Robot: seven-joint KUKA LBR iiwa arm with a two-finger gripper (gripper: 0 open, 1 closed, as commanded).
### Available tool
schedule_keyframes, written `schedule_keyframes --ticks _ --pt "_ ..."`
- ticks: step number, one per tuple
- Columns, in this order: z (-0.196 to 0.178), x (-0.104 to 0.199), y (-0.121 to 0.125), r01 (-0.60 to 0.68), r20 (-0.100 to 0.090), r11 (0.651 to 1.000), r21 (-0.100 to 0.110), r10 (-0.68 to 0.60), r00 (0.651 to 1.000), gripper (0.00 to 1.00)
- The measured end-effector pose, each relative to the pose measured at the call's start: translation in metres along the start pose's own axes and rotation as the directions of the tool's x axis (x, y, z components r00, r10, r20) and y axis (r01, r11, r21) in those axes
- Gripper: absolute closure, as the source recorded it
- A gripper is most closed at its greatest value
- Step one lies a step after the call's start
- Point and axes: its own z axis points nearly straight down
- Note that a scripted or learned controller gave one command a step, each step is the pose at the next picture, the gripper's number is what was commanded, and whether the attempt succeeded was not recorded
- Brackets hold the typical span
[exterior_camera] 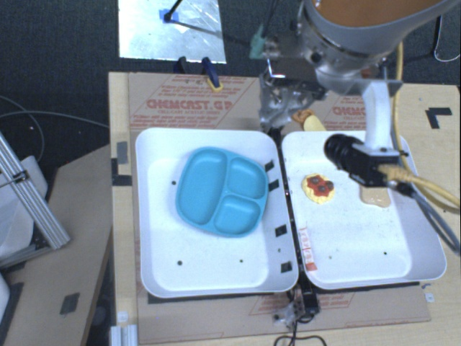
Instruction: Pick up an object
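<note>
Pizza toy (319, 188) lies free; gripper (282, 117) (finger state unclear) hangs over bin rim (279, 141).

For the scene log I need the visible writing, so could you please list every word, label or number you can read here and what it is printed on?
"CHEMCAST GP": red print on the brown sheet behind the left bin.
More red print on the same sheet behind the right bin: partly hidden by the arm, unreadable.
Red print along the sheet's front edge below the bins: too small to read.
Red-and-white label on the right bin's left rim: too small to read.
</note>
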Motion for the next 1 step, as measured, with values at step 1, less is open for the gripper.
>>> schedule_keyframes --ticks 1 --pt "0.0424 -0.0686 0.0000 -0.004 0.004 1.000 0.009 0.004 1.000 1.00"
